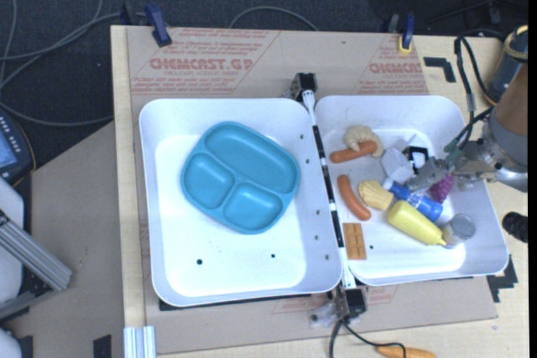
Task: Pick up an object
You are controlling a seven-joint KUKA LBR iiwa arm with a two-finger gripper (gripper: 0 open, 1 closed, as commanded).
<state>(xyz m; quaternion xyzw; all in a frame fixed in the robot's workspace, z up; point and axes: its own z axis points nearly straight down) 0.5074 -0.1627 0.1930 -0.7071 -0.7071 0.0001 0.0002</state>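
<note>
Gleaming yellow bottle (415, 222) (smooth plastic)

Blue divided plate (241, 175) in left bin (159, 205); blue clamps (157, 23) on bench's (134, 67) far edge.

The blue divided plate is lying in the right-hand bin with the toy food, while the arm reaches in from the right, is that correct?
Not quite: the camera view shows the blue divided plate lying in the left bin. The toy food is in the right bin, where the arm reaches in.
</note>
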